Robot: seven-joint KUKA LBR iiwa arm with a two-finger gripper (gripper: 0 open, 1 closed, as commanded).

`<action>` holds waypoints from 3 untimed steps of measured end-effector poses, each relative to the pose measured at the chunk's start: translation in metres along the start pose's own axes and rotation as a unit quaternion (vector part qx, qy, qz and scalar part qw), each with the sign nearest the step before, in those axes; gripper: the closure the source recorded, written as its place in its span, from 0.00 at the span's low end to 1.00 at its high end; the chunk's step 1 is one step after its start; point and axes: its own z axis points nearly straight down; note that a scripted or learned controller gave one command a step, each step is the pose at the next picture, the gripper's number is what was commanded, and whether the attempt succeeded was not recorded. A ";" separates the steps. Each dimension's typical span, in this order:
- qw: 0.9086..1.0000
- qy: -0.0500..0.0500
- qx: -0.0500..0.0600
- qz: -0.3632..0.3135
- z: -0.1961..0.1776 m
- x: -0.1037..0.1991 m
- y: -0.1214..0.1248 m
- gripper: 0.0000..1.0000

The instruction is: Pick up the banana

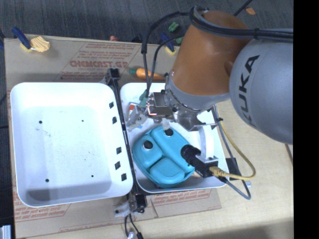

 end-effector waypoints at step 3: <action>0.996 -0.001 0.002 0.094 -0.061 0.170 0.014 0.00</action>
